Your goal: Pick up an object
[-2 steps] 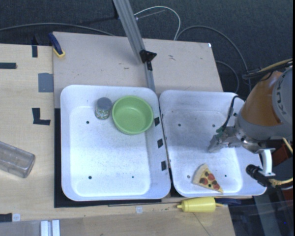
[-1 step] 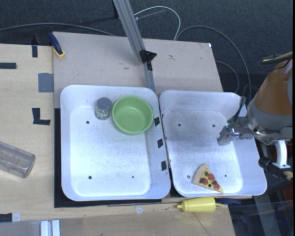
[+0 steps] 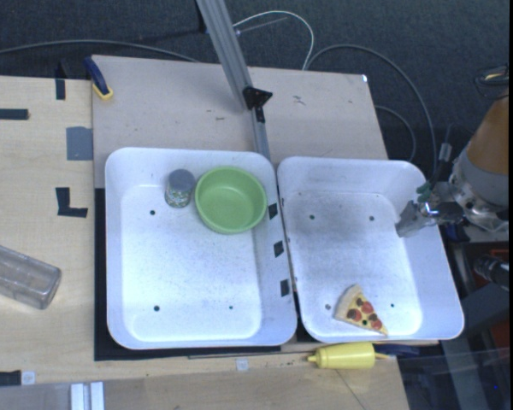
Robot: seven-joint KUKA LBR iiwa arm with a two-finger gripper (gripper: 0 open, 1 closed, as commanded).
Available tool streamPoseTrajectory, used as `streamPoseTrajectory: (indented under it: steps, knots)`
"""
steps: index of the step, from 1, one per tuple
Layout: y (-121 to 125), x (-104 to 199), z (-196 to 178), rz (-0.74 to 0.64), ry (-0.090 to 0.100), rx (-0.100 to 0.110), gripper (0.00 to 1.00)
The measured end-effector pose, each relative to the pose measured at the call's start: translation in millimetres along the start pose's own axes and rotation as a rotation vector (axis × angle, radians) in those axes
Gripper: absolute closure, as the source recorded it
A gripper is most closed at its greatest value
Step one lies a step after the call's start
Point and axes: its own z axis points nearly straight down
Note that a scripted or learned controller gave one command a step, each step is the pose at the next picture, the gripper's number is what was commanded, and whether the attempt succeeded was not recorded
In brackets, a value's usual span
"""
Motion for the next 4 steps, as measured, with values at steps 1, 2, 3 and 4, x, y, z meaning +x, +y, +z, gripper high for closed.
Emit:
streamPoseTrajectory:
  steps: [1, 2, 3, 4]
  knots:
    - [9, -7, -52, 0.000, -0.001, 0.000, 1.00]
    - [-2, 38, -42, -0.003, 0.003, 0.007, 1.00]
    - [-8, 86, -44, -0.004, 0.003, 0.007, 1.00]
    - [-14, 138, -46, -0.006, 0.004, 0.007, 1.00]
